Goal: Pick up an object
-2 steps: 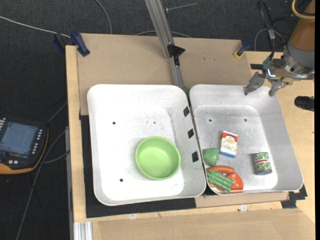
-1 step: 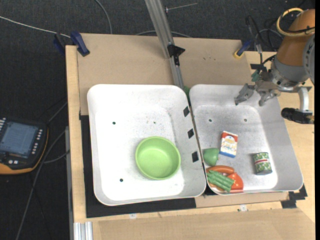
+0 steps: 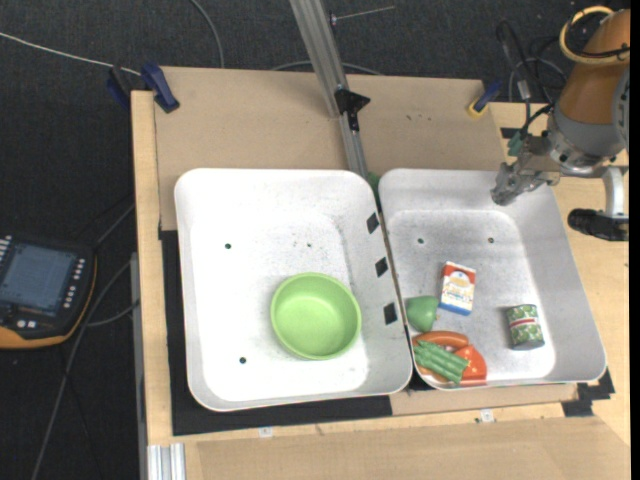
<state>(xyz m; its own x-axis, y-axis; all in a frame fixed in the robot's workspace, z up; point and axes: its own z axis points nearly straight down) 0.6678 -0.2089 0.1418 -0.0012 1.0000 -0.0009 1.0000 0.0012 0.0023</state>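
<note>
Over the right bin's (image 3: pixel 560 268) far corner, gripper (image 3: pixel 508 190) hangs well apart from carton (image 3: pixel 458 288), can (image 3: pixel 523 326) and veg (image 3: pixel 448 358) near its front, likely pre-descent; jaws' state unclear.

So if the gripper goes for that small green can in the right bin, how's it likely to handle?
The green can looks rigid, so it probably won't crush. It seems to lie slightly tilted on the right bin's sloping wall, so a nudge may roll it. Its curved, glossy-looking side could slip between fingers.
</note>
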